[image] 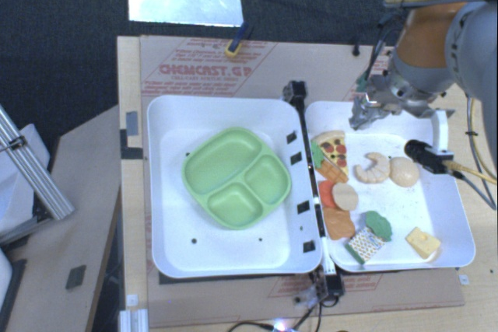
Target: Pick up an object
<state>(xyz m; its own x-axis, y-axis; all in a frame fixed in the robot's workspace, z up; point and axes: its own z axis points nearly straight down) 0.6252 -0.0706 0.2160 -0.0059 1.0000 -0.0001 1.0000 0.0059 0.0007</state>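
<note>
Bench carries two white bins. Left bin [167, 245]: green divided plate [236, 177]. Right bin [451, 237]: pizza slice [332, 147], croissant [374, 167], cheese wedge [422, 242], other toy food. Gripper [364, 114] above bin's rear edge, nothing visibly held.

A green divided plate [236, 177] is taking up the middle of the left bin [167, 245], leaving open floor around its rim. In the right bin [459, 233], toy food [342, 194] is crowding the 9 o'clock side, while bare floor is lying open toward 12 and 3 o'clock.
</note>
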